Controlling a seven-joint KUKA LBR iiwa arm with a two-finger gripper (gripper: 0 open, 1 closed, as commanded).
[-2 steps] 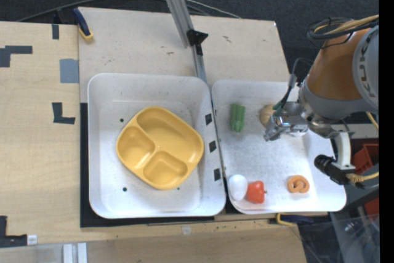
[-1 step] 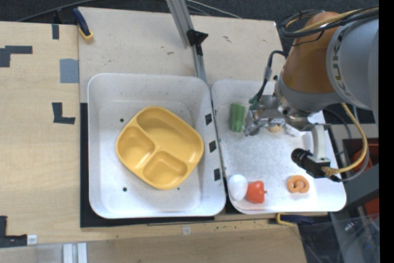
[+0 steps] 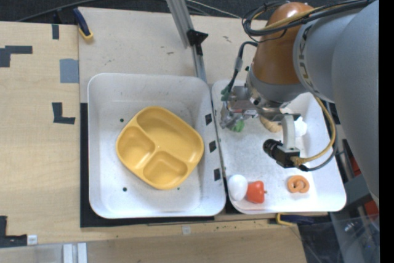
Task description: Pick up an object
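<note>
My gripper reaches down into the left part of the right bin, close to the wall between the two bins. A small green object lies right at its tip, partly covered by it. I cannot make out whether the green object is gripped. Near the bin's front edge lie a white egg-shaped object, a red pepper-like object touching it, and an orange ring. A beige object and a white object are partly hidden under the wrist.
The left bin holds a yellow divided plate, tilted diagonally in its middle. A grey pole slants in from the top toward the bins' shared wall. The arm covers the right bin's far side.
</note>
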